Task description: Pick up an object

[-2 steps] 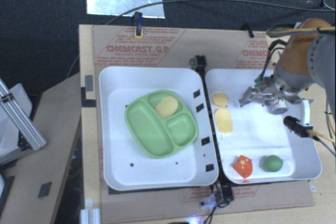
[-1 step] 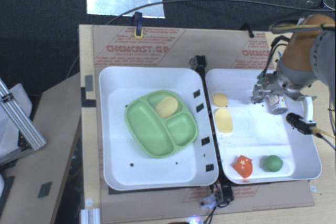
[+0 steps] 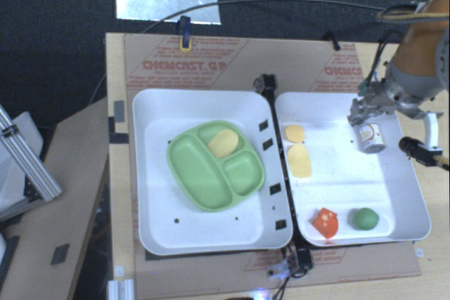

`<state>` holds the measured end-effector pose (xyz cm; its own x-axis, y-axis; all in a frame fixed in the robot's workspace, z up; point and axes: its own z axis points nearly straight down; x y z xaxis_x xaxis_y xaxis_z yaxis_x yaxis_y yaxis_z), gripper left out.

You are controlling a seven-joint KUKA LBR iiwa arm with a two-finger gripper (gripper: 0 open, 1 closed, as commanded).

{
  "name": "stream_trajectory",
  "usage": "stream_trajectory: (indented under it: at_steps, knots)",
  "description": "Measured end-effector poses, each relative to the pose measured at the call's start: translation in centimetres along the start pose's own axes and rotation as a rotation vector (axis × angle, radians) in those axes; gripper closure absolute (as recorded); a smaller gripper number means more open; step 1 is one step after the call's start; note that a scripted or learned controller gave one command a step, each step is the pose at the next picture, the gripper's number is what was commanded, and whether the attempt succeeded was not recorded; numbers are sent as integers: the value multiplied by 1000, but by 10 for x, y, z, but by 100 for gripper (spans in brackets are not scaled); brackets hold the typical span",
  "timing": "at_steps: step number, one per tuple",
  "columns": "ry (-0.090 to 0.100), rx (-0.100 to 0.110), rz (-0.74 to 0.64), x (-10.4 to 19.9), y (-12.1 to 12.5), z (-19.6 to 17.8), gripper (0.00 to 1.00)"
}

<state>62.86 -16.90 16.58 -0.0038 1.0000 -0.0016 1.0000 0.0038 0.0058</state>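
Observation:
My gripper [image 3: 363, 114] hangs over the far right part of the right bin [image 3: 401, 183]. Directly below it in the view lies a small silver can [image 3: 371, 138], tilted on its side; whether the two touch is unclear. Near the bin's left wall sit two yellow pieces, a small one [image 3: 294, 133] and a longer one [image 3: 300, 160]. At the front of the bin are a red piece [image 3: 325, 222] and a green ball [image 3: 365, 218].
The left bin [image 3: 151, 151] holds a green divided plate [image 3: 204, 183] with a yellow lump [image 3: 223, 142] in its far compartment. A black-clipped divider [image 3: 278, 165] separates the bins. The grey arm with its orange band [image 3: 422, 46] comes in from the upper right.

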Motion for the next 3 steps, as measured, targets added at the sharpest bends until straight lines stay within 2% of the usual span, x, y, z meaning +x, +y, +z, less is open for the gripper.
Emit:
stream_trajectory:
  at_steps: [1, 2, 3]
  knots:
    - [0, -1, -1, 1, -3, -45, 100]
    - [1, 2, -2, 1, -2, -62, 100]
    - [3, 3, -5, 48, 0, -70, 100]
